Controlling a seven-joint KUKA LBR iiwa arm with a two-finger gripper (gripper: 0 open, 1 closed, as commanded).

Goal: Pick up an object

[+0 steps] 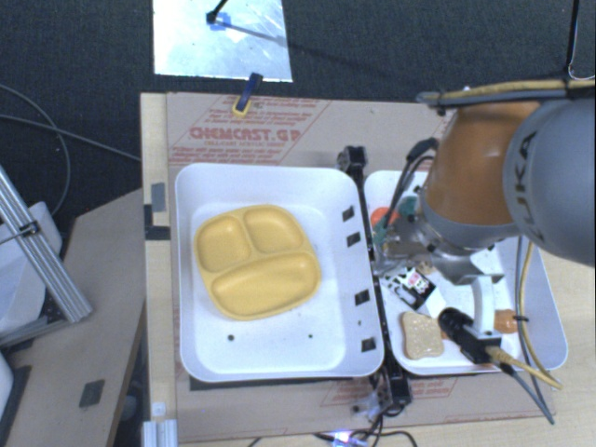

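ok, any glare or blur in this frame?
Camera view: glare washes out the reflective sheet beyond the bench; both bins are evenly lit with soft shadows. The yellow tray in the left bin is sharp; the arm looms large and slightly soft.

A: Floor? 
B: Dark carpet point(84, 54), far up-left of the jaws, w/ a shiny silver sheet point(222, 26) lying on it.
A: Worktop?
B: Tan board point(251, 124) w/ red print, up-left of jaws. Pale wooden top point(93, 277) further left; aluminium rail point(42, 259) slants across it.
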